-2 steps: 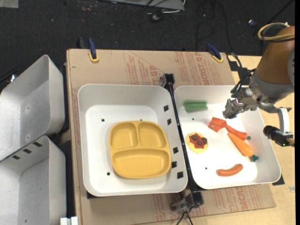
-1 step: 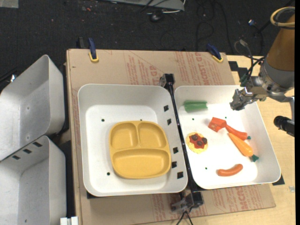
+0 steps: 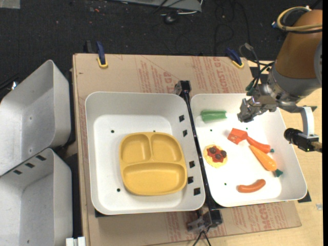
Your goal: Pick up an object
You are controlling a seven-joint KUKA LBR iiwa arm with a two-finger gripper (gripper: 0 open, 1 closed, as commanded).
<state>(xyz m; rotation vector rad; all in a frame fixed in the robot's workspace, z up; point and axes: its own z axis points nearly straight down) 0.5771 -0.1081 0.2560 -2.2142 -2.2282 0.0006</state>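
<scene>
Toy foods are lying loose in the right bin (image 3: 292, 186), within the arm's reach. Just left of the green piece (image 3: 213, 115), the gripper (image 3: 246, 111) is hovering above the bin, carrying nothing; whether it is apart, I cannot tell, with the arm angling down from the bin's far-right corner

Fixed overhead camera, slanting onto both bins (image 3: 97, 152)

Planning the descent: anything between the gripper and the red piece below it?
No. In the camera view, bare white bin floor separates the gripper from the red piece.
</scene>
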